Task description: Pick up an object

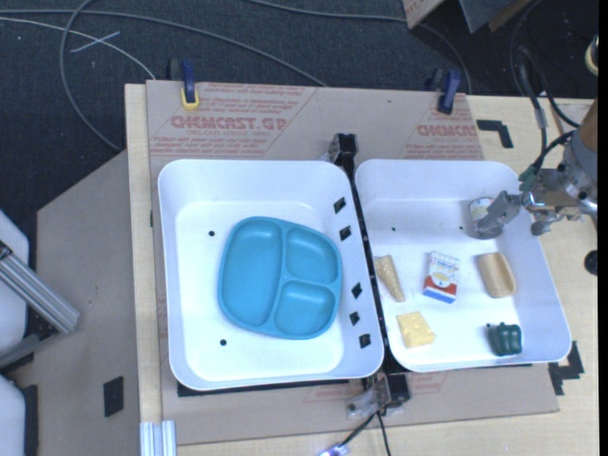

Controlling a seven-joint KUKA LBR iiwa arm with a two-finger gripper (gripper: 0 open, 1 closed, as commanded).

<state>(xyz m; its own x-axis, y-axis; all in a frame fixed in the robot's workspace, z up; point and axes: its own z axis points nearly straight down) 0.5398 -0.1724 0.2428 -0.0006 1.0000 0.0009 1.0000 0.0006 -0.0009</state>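
The right bin (532,193) holds several small items. A tan wedge (388,278) lies at its left, a red, white and blue carton (441,277) in the middle, and a tan bread roll (495,274) to the right. A yellow cheese piece (415,329) and a dark green pepper (504,338) lie near the front. My gripper (488,215) hangs over the back right part of this bin, above the roll and carton and apart from them. Nothing is seen in its grasp.
A blue divided plate (279,277) fills the middle of the left bin (180,198). A black divider (353,245) runs between the bins. Clamps (189,84) hold the board at the back. Cables hang at the right by the arm (570,183).
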